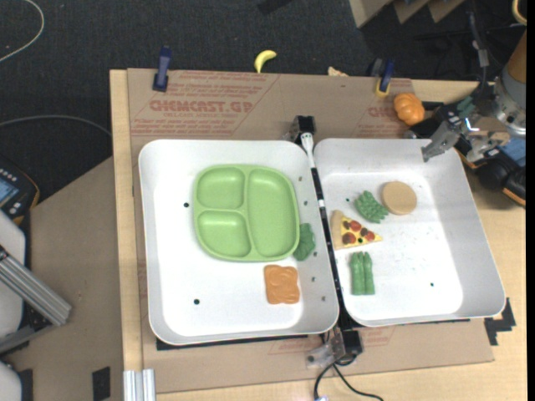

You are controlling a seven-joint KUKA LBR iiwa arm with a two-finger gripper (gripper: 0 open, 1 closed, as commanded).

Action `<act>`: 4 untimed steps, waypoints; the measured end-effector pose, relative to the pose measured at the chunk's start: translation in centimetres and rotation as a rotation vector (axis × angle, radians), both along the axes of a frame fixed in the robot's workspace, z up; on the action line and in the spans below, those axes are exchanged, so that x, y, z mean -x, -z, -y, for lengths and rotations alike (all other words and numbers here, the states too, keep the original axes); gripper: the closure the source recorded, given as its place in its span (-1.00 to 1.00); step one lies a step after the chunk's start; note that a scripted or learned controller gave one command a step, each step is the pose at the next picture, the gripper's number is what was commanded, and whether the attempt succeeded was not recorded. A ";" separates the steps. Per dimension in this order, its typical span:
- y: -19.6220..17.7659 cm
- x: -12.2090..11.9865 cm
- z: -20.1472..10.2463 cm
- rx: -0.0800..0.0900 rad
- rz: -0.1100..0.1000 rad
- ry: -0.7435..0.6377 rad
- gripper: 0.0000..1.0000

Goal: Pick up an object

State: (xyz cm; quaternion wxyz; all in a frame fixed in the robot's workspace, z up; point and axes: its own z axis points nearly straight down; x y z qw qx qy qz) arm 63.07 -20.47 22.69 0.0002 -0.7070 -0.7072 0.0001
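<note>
So nothing's been picked up yet as far as I can see. The candidates all lie loose in the right bin [468,224]: pizza slice [354,230], tan round cookie [399,197], a leafy green piece [369,206] and a green asparagus bundle [361,273]. The left bin [163,224] has a green divided plate [247,212] and an orange waffle-looking piece [282,284]. The hand [438,144] hangs over the right bin's far corner, clear of everything, fingers spread and gripping nothing. Basically the whole reach-and-grab is left.
</note>
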 end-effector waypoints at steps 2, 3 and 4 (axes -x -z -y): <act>-23.9 10.6 -2.3 0.006 0.019 -0.001 -1.00; -24.4 15.3 -5.1 -0.001 0.000 -0.002 -1.00; -23.2 15.1 -8.3 -0.001 -0.001 -0.003 -1.00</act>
